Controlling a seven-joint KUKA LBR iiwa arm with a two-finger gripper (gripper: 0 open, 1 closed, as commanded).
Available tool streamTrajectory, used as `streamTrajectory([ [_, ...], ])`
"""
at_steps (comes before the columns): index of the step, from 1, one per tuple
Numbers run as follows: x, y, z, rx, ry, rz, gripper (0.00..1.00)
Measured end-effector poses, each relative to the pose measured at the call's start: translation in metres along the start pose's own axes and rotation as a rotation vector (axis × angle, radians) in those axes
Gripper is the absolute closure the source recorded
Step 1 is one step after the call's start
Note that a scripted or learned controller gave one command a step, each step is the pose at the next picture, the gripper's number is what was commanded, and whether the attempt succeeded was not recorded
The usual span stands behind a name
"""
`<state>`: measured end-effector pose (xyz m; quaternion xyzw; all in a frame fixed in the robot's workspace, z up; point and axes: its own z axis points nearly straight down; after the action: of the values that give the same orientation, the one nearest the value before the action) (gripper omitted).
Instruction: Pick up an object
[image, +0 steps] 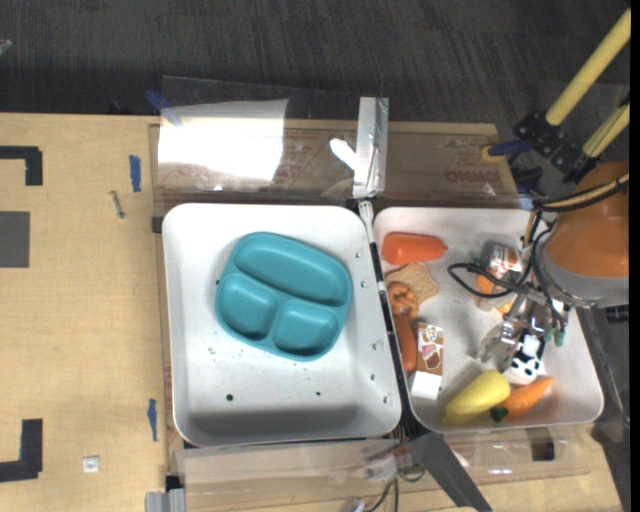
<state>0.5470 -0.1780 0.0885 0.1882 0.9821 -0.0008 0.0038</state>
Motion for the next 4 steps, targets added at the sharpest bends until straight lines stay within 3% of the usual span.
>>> streamTrajectory([
  [1,-0.028,-0.013,0.001,-0.004,-0.001,-0.074,0.0],
  [2,-0.031,-0.012,-0.013,-0.004,-0.014,-0.075,1.0],
  [3,-0.031,-0.012,-0.012,-0.004,-0.012,-0.075,0.0],
  [4,0.002,-0.05,0.0,-0.001,-0.001,-0.13,0.0],
])
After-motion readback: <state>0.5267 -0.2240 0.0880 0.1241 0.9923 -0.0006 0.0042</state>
